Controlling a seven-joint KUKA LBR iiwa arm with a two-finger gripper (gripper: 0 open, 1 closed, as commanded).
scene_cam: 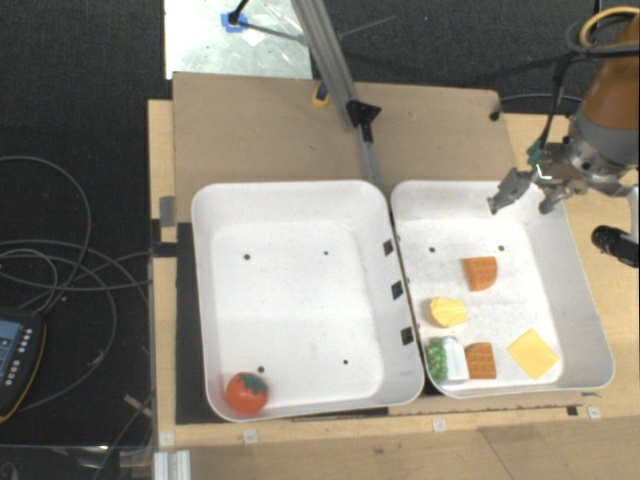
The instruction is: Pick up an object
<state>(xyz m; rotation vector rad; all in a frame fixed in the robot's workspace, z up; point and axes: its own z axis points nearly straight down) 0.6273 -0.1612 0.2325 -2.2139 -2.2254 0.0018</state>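
Observation:
My gripper (524, 198) hangs over the far right corner of the right bin (575, 258), fingers spread open with nothing between them. Below it in that bin lie an orange waffle piece (480, 272), a yellow corn-like piece (447, 312), a green and white item (443, 359), a second orange waffle piece (481, 360) and a flat yellow cheese slice (533, 353). A red tomato (246, 392) rests in the near left corner of the left bin (290, 203).
A grey pole (330, 48) slants across the back of the bench. Cables (60, 258) and a pendant (15, 353) lie on the floor at the left. The two bins meet at a ridge with black clips (397, 288).

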